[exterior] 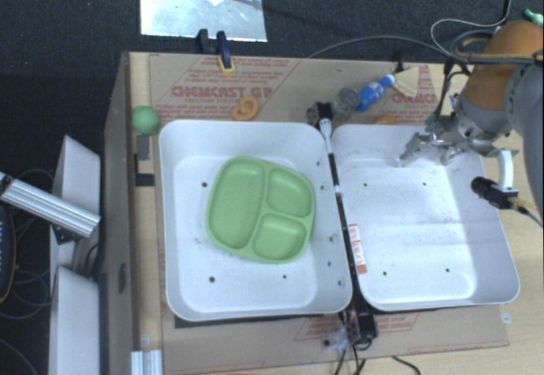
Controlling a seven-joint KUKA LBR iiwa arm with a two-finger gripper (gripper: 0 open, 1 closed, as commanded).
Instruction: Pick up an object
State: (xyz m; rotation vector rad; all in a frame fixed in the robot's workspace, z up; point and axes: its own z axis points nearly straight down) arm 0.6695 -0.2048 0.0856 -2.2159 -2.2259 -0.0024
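Green plastic catches my eye first: a divided plate (259,209) with three compartments lies flat in the left bin (183,280), well away from the end effector (425,146) and across the seam between the two bins from it. I see the end effector over the upper part of the right bin (484,280), near that bin's far rim, with metal fingers pointing toward the plate's side. Nothing sits between those fingers that I can make out, and I cannot tell how far apart they stand; the picture is too coarse there. Behind the end effector, the grey arm (489,105) with its orange band rises toward the view's right edge. Beyond the end effector, on the desk (212,84) past the bins, I see a blue bottle-like thing (372,93) lying on its side. Farther off on that same strip sits a small orange ring (246,109), and a green ball (145,119) rests at the left bin's far corner.
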